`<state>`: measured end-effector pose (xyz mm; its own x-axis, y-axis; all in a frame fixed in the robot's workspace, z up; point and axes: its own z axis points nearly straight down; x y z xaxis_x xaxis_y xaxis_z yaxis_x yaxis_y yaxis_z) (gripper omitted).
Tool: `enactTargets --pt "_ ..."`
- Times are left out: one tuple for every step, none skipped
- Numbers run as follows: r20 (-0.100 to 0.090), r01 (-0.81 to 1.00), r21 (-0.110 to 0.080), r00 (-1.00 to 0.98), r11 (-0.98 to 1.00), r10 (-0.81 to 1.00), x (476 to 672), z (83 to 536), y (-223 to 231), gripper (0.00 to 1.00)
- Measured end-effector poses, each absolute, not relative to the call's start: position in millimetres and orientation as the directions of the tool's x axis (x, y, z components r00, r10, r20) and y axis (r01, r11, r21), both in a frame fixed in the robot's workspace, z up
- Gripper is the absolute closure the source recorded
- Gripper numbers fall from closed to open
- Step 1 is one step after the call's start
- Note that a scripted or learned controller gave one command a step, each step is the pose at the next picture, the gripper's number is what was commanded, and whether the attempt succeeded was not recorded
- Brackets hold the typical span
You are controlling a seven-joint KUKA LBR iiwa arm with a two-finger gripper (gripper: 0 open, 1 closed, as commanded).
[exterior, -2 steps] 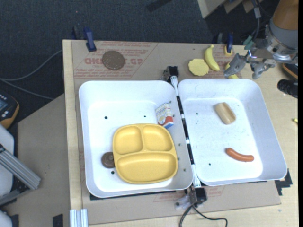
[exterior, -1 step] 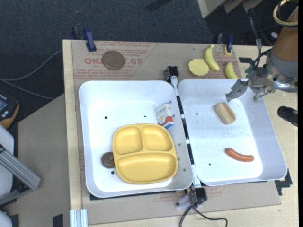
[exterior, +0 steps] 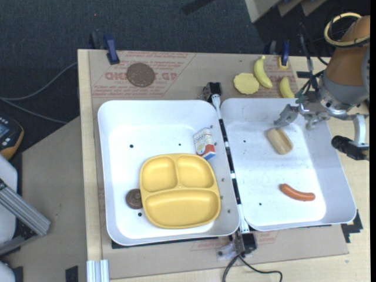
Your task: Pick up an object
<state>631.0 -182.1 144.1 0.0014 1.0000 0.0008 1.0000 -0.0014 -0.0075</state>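
With the gripper (exterior: pixel 299 114) seen spread open and empty, the bread roll (exterior: pixel 279 140) lying just below and left of it could be nudged aside if the fingers are lowered off-centre

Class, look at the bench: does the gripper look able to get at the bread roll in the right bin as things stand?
Probably yes. The gripper hangs over the right bin just beside the bread roll, and nothing lies between them; the sausage sits well apart.
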Motion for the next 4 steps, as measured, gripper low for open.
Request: enactTargets --pt "0.001 1.0 -0.006 -0.001 0.001 1.0 636.3 80.7 -184.3 0.0" --pt "0.0 1.0 0.002 0.0 0.0 1.0 637.9 95.8 -184.6 1.0" --pt "0.002 1.0 -0.002 0.004 -0.004 1.0 520.8 174.6 -159.8 1.0" --pt "0.001 1.0 0.009 -0.009 0.009 1.0 527.2 248.8 -83.2 1.0"
